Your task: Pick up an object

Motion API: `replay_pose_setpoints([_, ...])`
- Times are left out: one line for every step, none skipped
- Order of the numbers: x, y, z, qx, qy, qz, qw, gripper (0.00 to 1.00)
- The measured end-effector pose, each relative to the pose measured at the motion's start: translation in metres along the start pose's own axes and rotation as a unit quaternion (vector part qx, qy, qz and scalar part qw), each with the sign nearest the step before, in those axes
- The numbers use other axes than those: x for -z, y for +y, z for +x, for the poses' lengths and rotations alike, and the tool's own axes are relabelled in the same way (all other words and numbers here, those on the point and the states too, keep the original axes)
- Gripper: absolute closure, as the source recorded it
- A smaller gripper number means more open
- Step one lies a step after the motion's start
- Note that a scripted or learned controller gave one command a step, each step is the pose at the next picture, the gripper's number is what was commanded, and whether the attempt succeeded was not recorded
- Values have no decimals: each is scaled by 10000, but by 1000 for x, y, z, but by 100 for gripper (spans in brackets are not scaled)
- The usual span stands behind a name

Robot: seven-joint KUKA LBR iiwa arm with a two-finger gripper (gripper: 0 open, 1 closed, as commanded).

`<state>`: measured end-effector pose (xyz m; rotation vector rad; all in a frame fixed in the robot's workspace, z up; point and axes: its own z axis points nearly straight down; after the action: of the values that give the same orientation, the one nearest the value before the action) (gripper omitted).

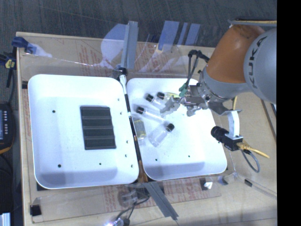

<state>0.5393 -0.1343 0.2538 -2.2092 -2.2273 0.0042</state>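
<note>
Several small clear vials with black caps lie in the right bin point(207, 159). One vial point(160, 134) lies near the bin's middle, a long one point(149, 113) sits to its upper left, and two short ones point(155, 97) rest near the far wall. Another clear vial point(169, 105) lies tilted just left of my gripper point(190, 102), which hangs low over the bin's upper right part. Whether that vial touches the gripper is unclear. A small yellow-green piece point(181, 90) shows beside the gripper.
The left bin point(51, 93) holds a black ridged rectangular block point(98, 127). A divider rail point(131, 126) runs between the bins. Clear plastic sheets point(155, 41) stand behind them. A black fitting with cable point(225, 138) hangs from the arm over the right bin's right rim.
</note>
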Motion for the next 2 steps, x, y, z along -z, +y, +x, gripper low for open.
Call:
replay_pose_setpoints([-129,61,-15,40,-6,6,10000,0])
replay_pose_setpoints([-161,116,-57,224,3,26,9997,0])
